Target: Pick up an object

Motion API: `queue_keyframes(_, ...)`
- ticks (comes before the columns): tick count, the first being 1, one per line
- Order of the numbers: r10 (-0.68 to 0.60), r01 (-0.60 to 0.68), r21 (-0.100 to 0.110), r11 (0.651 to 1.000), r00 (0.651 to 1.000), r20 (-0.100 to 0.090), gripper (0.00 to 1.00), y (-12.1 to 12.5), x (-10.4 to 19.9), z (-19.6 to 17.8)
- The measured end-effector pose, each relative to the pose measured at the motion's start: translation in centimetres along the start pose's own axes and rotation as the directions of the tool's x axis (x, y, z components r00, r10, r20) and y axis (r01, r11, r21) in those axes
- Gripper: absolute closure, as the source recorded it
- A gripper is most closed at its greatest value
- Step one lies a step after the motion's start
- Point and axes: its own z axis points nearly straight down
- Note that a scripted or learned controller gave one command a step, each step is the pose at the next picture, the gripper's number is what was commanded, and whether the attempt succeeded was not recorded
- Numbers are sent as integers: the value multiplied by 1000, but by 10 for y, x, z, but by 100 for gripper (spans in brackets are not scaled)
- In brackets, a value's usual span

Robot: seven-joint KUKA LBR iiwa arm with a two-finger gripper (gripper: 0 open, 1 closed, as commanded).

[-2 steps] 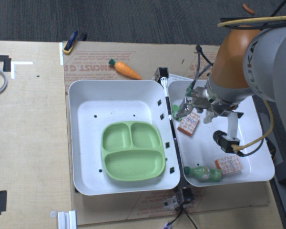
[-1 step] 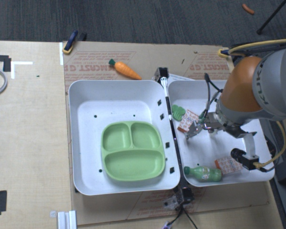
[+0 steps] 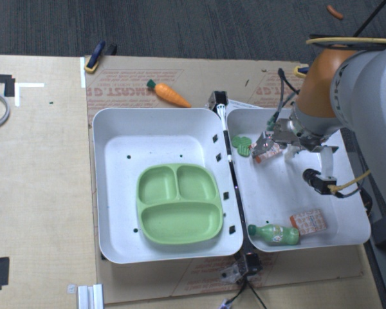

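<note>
The bench carries two shallow white bins side by side. The left bin [image 3: 116, 134] holds a green divided plate [image 3: 179, 203], lying flat near the bin's front half. The right bin [image 3: 347, 227] holds the loose items available for picking, which is presumably why the arm works on this side.

The gripper [image 3: 268, 148] sits low in the rear left part of the right bin, reached in from the right. A small object with red and white markings [image 3: 265, 153] lies at the fingertips, and a green round item [image 3: 242, 145] lies just beside it, against the divider between the bins. Whether the jaws are closed on the small object or merely hovering over it cannot be determined (the tips are too small and cluttered to resolve), so no grasp should be assumed.

Other candidates lie along the front wall of the right bin: a green bottle [image 3: 275, 234] on its side, and a red-patterned packet [image 3: 309, 221] just beside it. Both are well apart from the gripper.

A toy carrot [image 3: 169, 94] rests on the cardboard [image 3: 135, 82] behind the left bin, outside both bins.

Judged from position, the step in hand is an approach or grasp attempt on the small object; the nearby green item and the bin wall crowd the fingers.
</note>
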Motion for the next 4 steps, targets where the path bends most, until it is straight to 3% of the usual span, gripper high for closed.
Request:
queue_keyframes(1, -2, 2, 3, 1000, 1000, 0, 100, -1, 0, -9)
queue_keyframes(2, 128, -128, 2, 992, 992, -1, 100, -57, -63, 0)
queue_keyframes(3, 128, -128, 2, 992, 992, -1, 0, -57, -63, 0)
queue_keyframes(4, 158, -158, 1, 987, 987, 0, 0, 0, -23, 0)
